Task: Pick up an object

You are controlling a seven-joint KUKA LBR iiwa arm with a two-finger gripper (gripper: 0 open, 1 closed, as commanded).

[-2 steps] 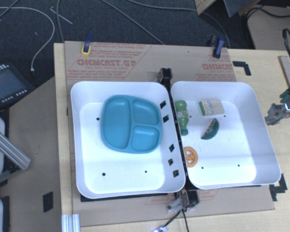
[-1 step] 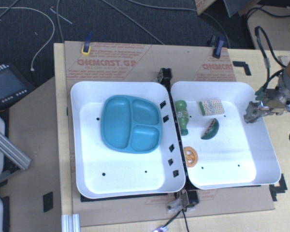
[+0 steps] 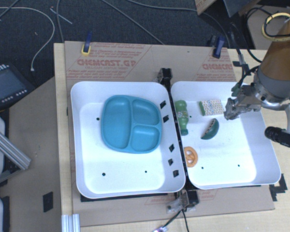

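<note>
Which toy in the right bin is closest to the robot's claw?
The speckled sponge, just left of the gripper. The watermelon slice, green bottle and pretzel lie farther off.

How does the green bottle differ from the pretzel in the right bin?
The bottle is green and long, lying lengthwise along the divider side; the pretzel is orange-brown, round and looped. The bottle is the larger and sits farther up the bin; the pretzel lies nearer the front. Both rest apart from the gripper.

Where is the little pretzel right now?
The pretzel lies in the right bin, near its left wall, below the green bottle and the watermelon slice.
</note>
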